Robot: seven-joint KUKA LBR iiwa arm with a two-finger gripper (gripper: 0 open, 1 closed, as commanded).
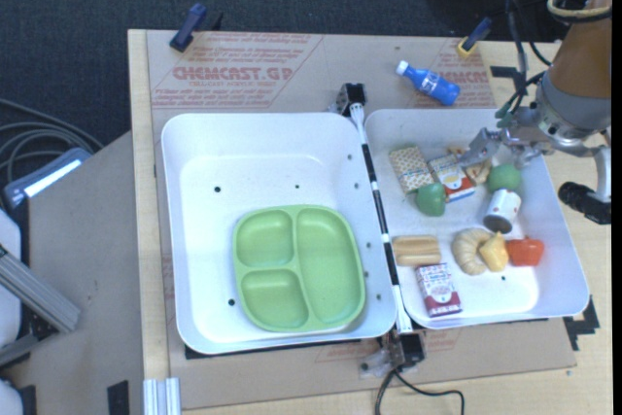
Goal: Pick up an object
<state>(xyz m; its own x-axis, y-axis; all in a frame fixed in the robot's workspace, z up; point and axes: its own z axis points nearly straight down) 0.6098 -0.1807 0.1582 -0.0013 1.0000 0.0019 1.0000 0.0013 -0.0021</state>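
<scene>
I see the end effector (pixel 498 147) low over the right bin's (pixel 564 292) far side, just above the green ball (pixel 504 177); can't tell its state from here. Green divided plate (pixel 296 266) sits in left bin (pixel 194 209).

Small toy foods (pixel 465 226) scattered in right bin (pixel 556 301)

robot lab: cardboard-covered bench (pixel 243 63) with clamps (pixel 187 27), loose cables (pixel 39 146), two white bins (pixel 194 151) of toy food.
</scene>
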